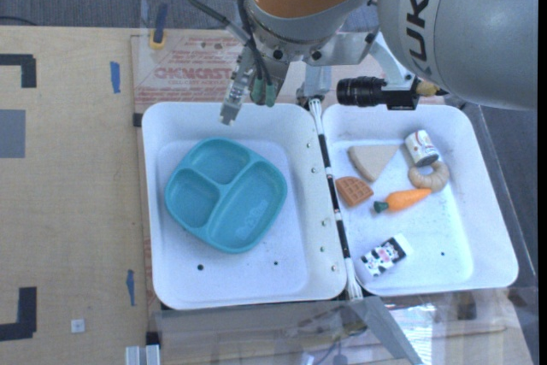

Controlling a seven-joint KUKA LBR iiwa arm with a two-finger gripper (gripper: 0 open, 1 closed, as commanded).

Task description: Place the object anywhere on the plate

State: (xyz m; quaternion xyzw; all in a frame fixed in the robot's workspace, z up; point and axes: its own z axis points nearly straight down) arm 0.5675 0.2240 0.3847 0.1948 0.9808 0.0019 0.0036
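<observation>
Above the far edge of the left bin (171,269) hangs the gripper (249,94), fingers apart and holding nothing. Below it lies the blue plate (226,194). Toast (373,159), waffle (353,191) and carrot (405,200) lie in the right bin (487,244).

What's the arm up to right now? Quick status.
Gripper above left bin's back rim. Blue plate bare. Food toys lie in right bin.

"KUKA" stands in black on the grey arm (466,4); faded red print on the cardboard (184,73) is unreadable.
</observation>
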